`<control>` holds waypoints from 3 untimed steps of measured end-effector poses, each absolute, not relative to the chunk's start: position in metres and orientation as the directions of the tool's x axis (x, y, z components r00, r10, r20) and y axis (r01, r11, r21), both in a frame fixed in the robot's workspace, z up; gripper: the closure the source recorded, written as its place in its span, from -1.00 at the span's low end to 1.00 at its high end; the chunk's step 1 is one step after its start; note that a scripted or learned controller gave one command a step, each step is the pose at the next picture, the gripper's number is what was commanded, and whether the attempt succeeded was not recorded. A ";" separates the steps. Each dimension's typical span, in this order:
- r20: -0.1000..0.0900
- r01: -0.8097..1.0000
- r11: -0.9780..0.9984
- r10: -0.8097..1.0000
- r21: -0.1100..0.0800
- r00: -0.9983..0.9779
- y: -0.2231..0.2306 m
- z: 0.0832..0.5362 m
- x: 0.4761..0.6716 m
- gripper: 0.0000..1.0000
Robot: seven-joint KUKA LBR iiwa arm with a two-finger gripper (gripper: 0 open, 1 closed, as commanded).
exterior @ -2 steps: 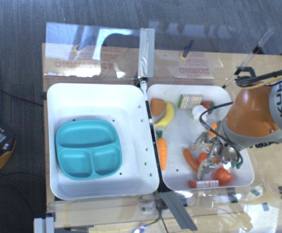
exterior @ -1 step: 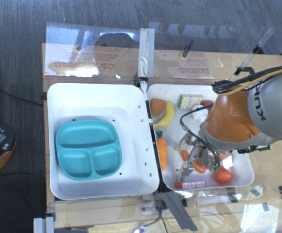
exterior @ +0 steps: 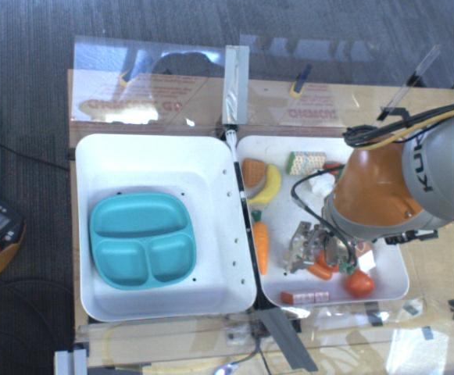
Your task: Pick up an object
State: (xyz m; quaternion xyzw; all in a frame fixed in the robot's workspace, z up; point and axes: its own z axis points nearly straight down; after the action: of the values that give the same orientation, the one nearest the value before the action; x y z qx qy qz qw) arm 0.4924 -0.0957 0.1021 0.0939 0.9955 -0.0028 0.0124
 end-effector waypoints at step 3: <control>-0.001 -0.353 0.936 -0.353 -0.001 -0.936 -0.138 0.145 0.547 -1.00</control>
State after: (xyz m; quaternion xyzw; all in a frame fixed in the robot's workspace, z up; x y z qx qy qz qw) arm 0.5469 -0.1379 0.1448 -0.1795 0.9838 -0.0006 0.0008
